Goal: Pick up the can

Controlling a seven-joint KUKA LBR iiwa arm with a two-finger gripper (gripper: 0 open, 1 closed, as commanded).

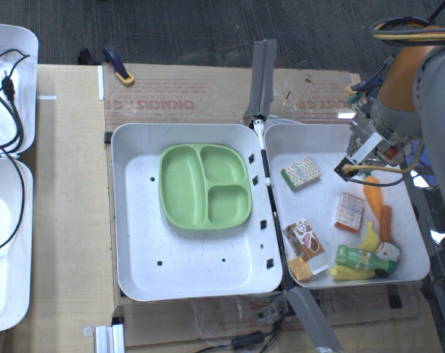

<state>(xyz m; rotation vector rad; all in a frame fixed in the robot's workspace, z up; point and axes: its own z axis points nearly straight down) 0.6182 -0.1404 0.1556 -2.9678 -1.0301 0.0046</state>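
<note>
My gripper [376, 151] hangs over the far right part of the right bin [321, 147], just above the top of an orange carrot [374, 195]. A small reddish thing [390, 153] shows right at the gripper, too blurred to name. I cannot pick out a can for certain among the things in this bin. A green bottle-like thing [360, 257] with a white end [387, 252] lies at the bin's near right corner.
The right bin also holds a pale patterned box [301, 173], an orange-and-white box [349, 212], a snack carton [305, 239], a yellow block [301, 270] and yellow bananas [351, 273]. In the left bin [134, 219] lies a green divided plate [205, 185].
</note>
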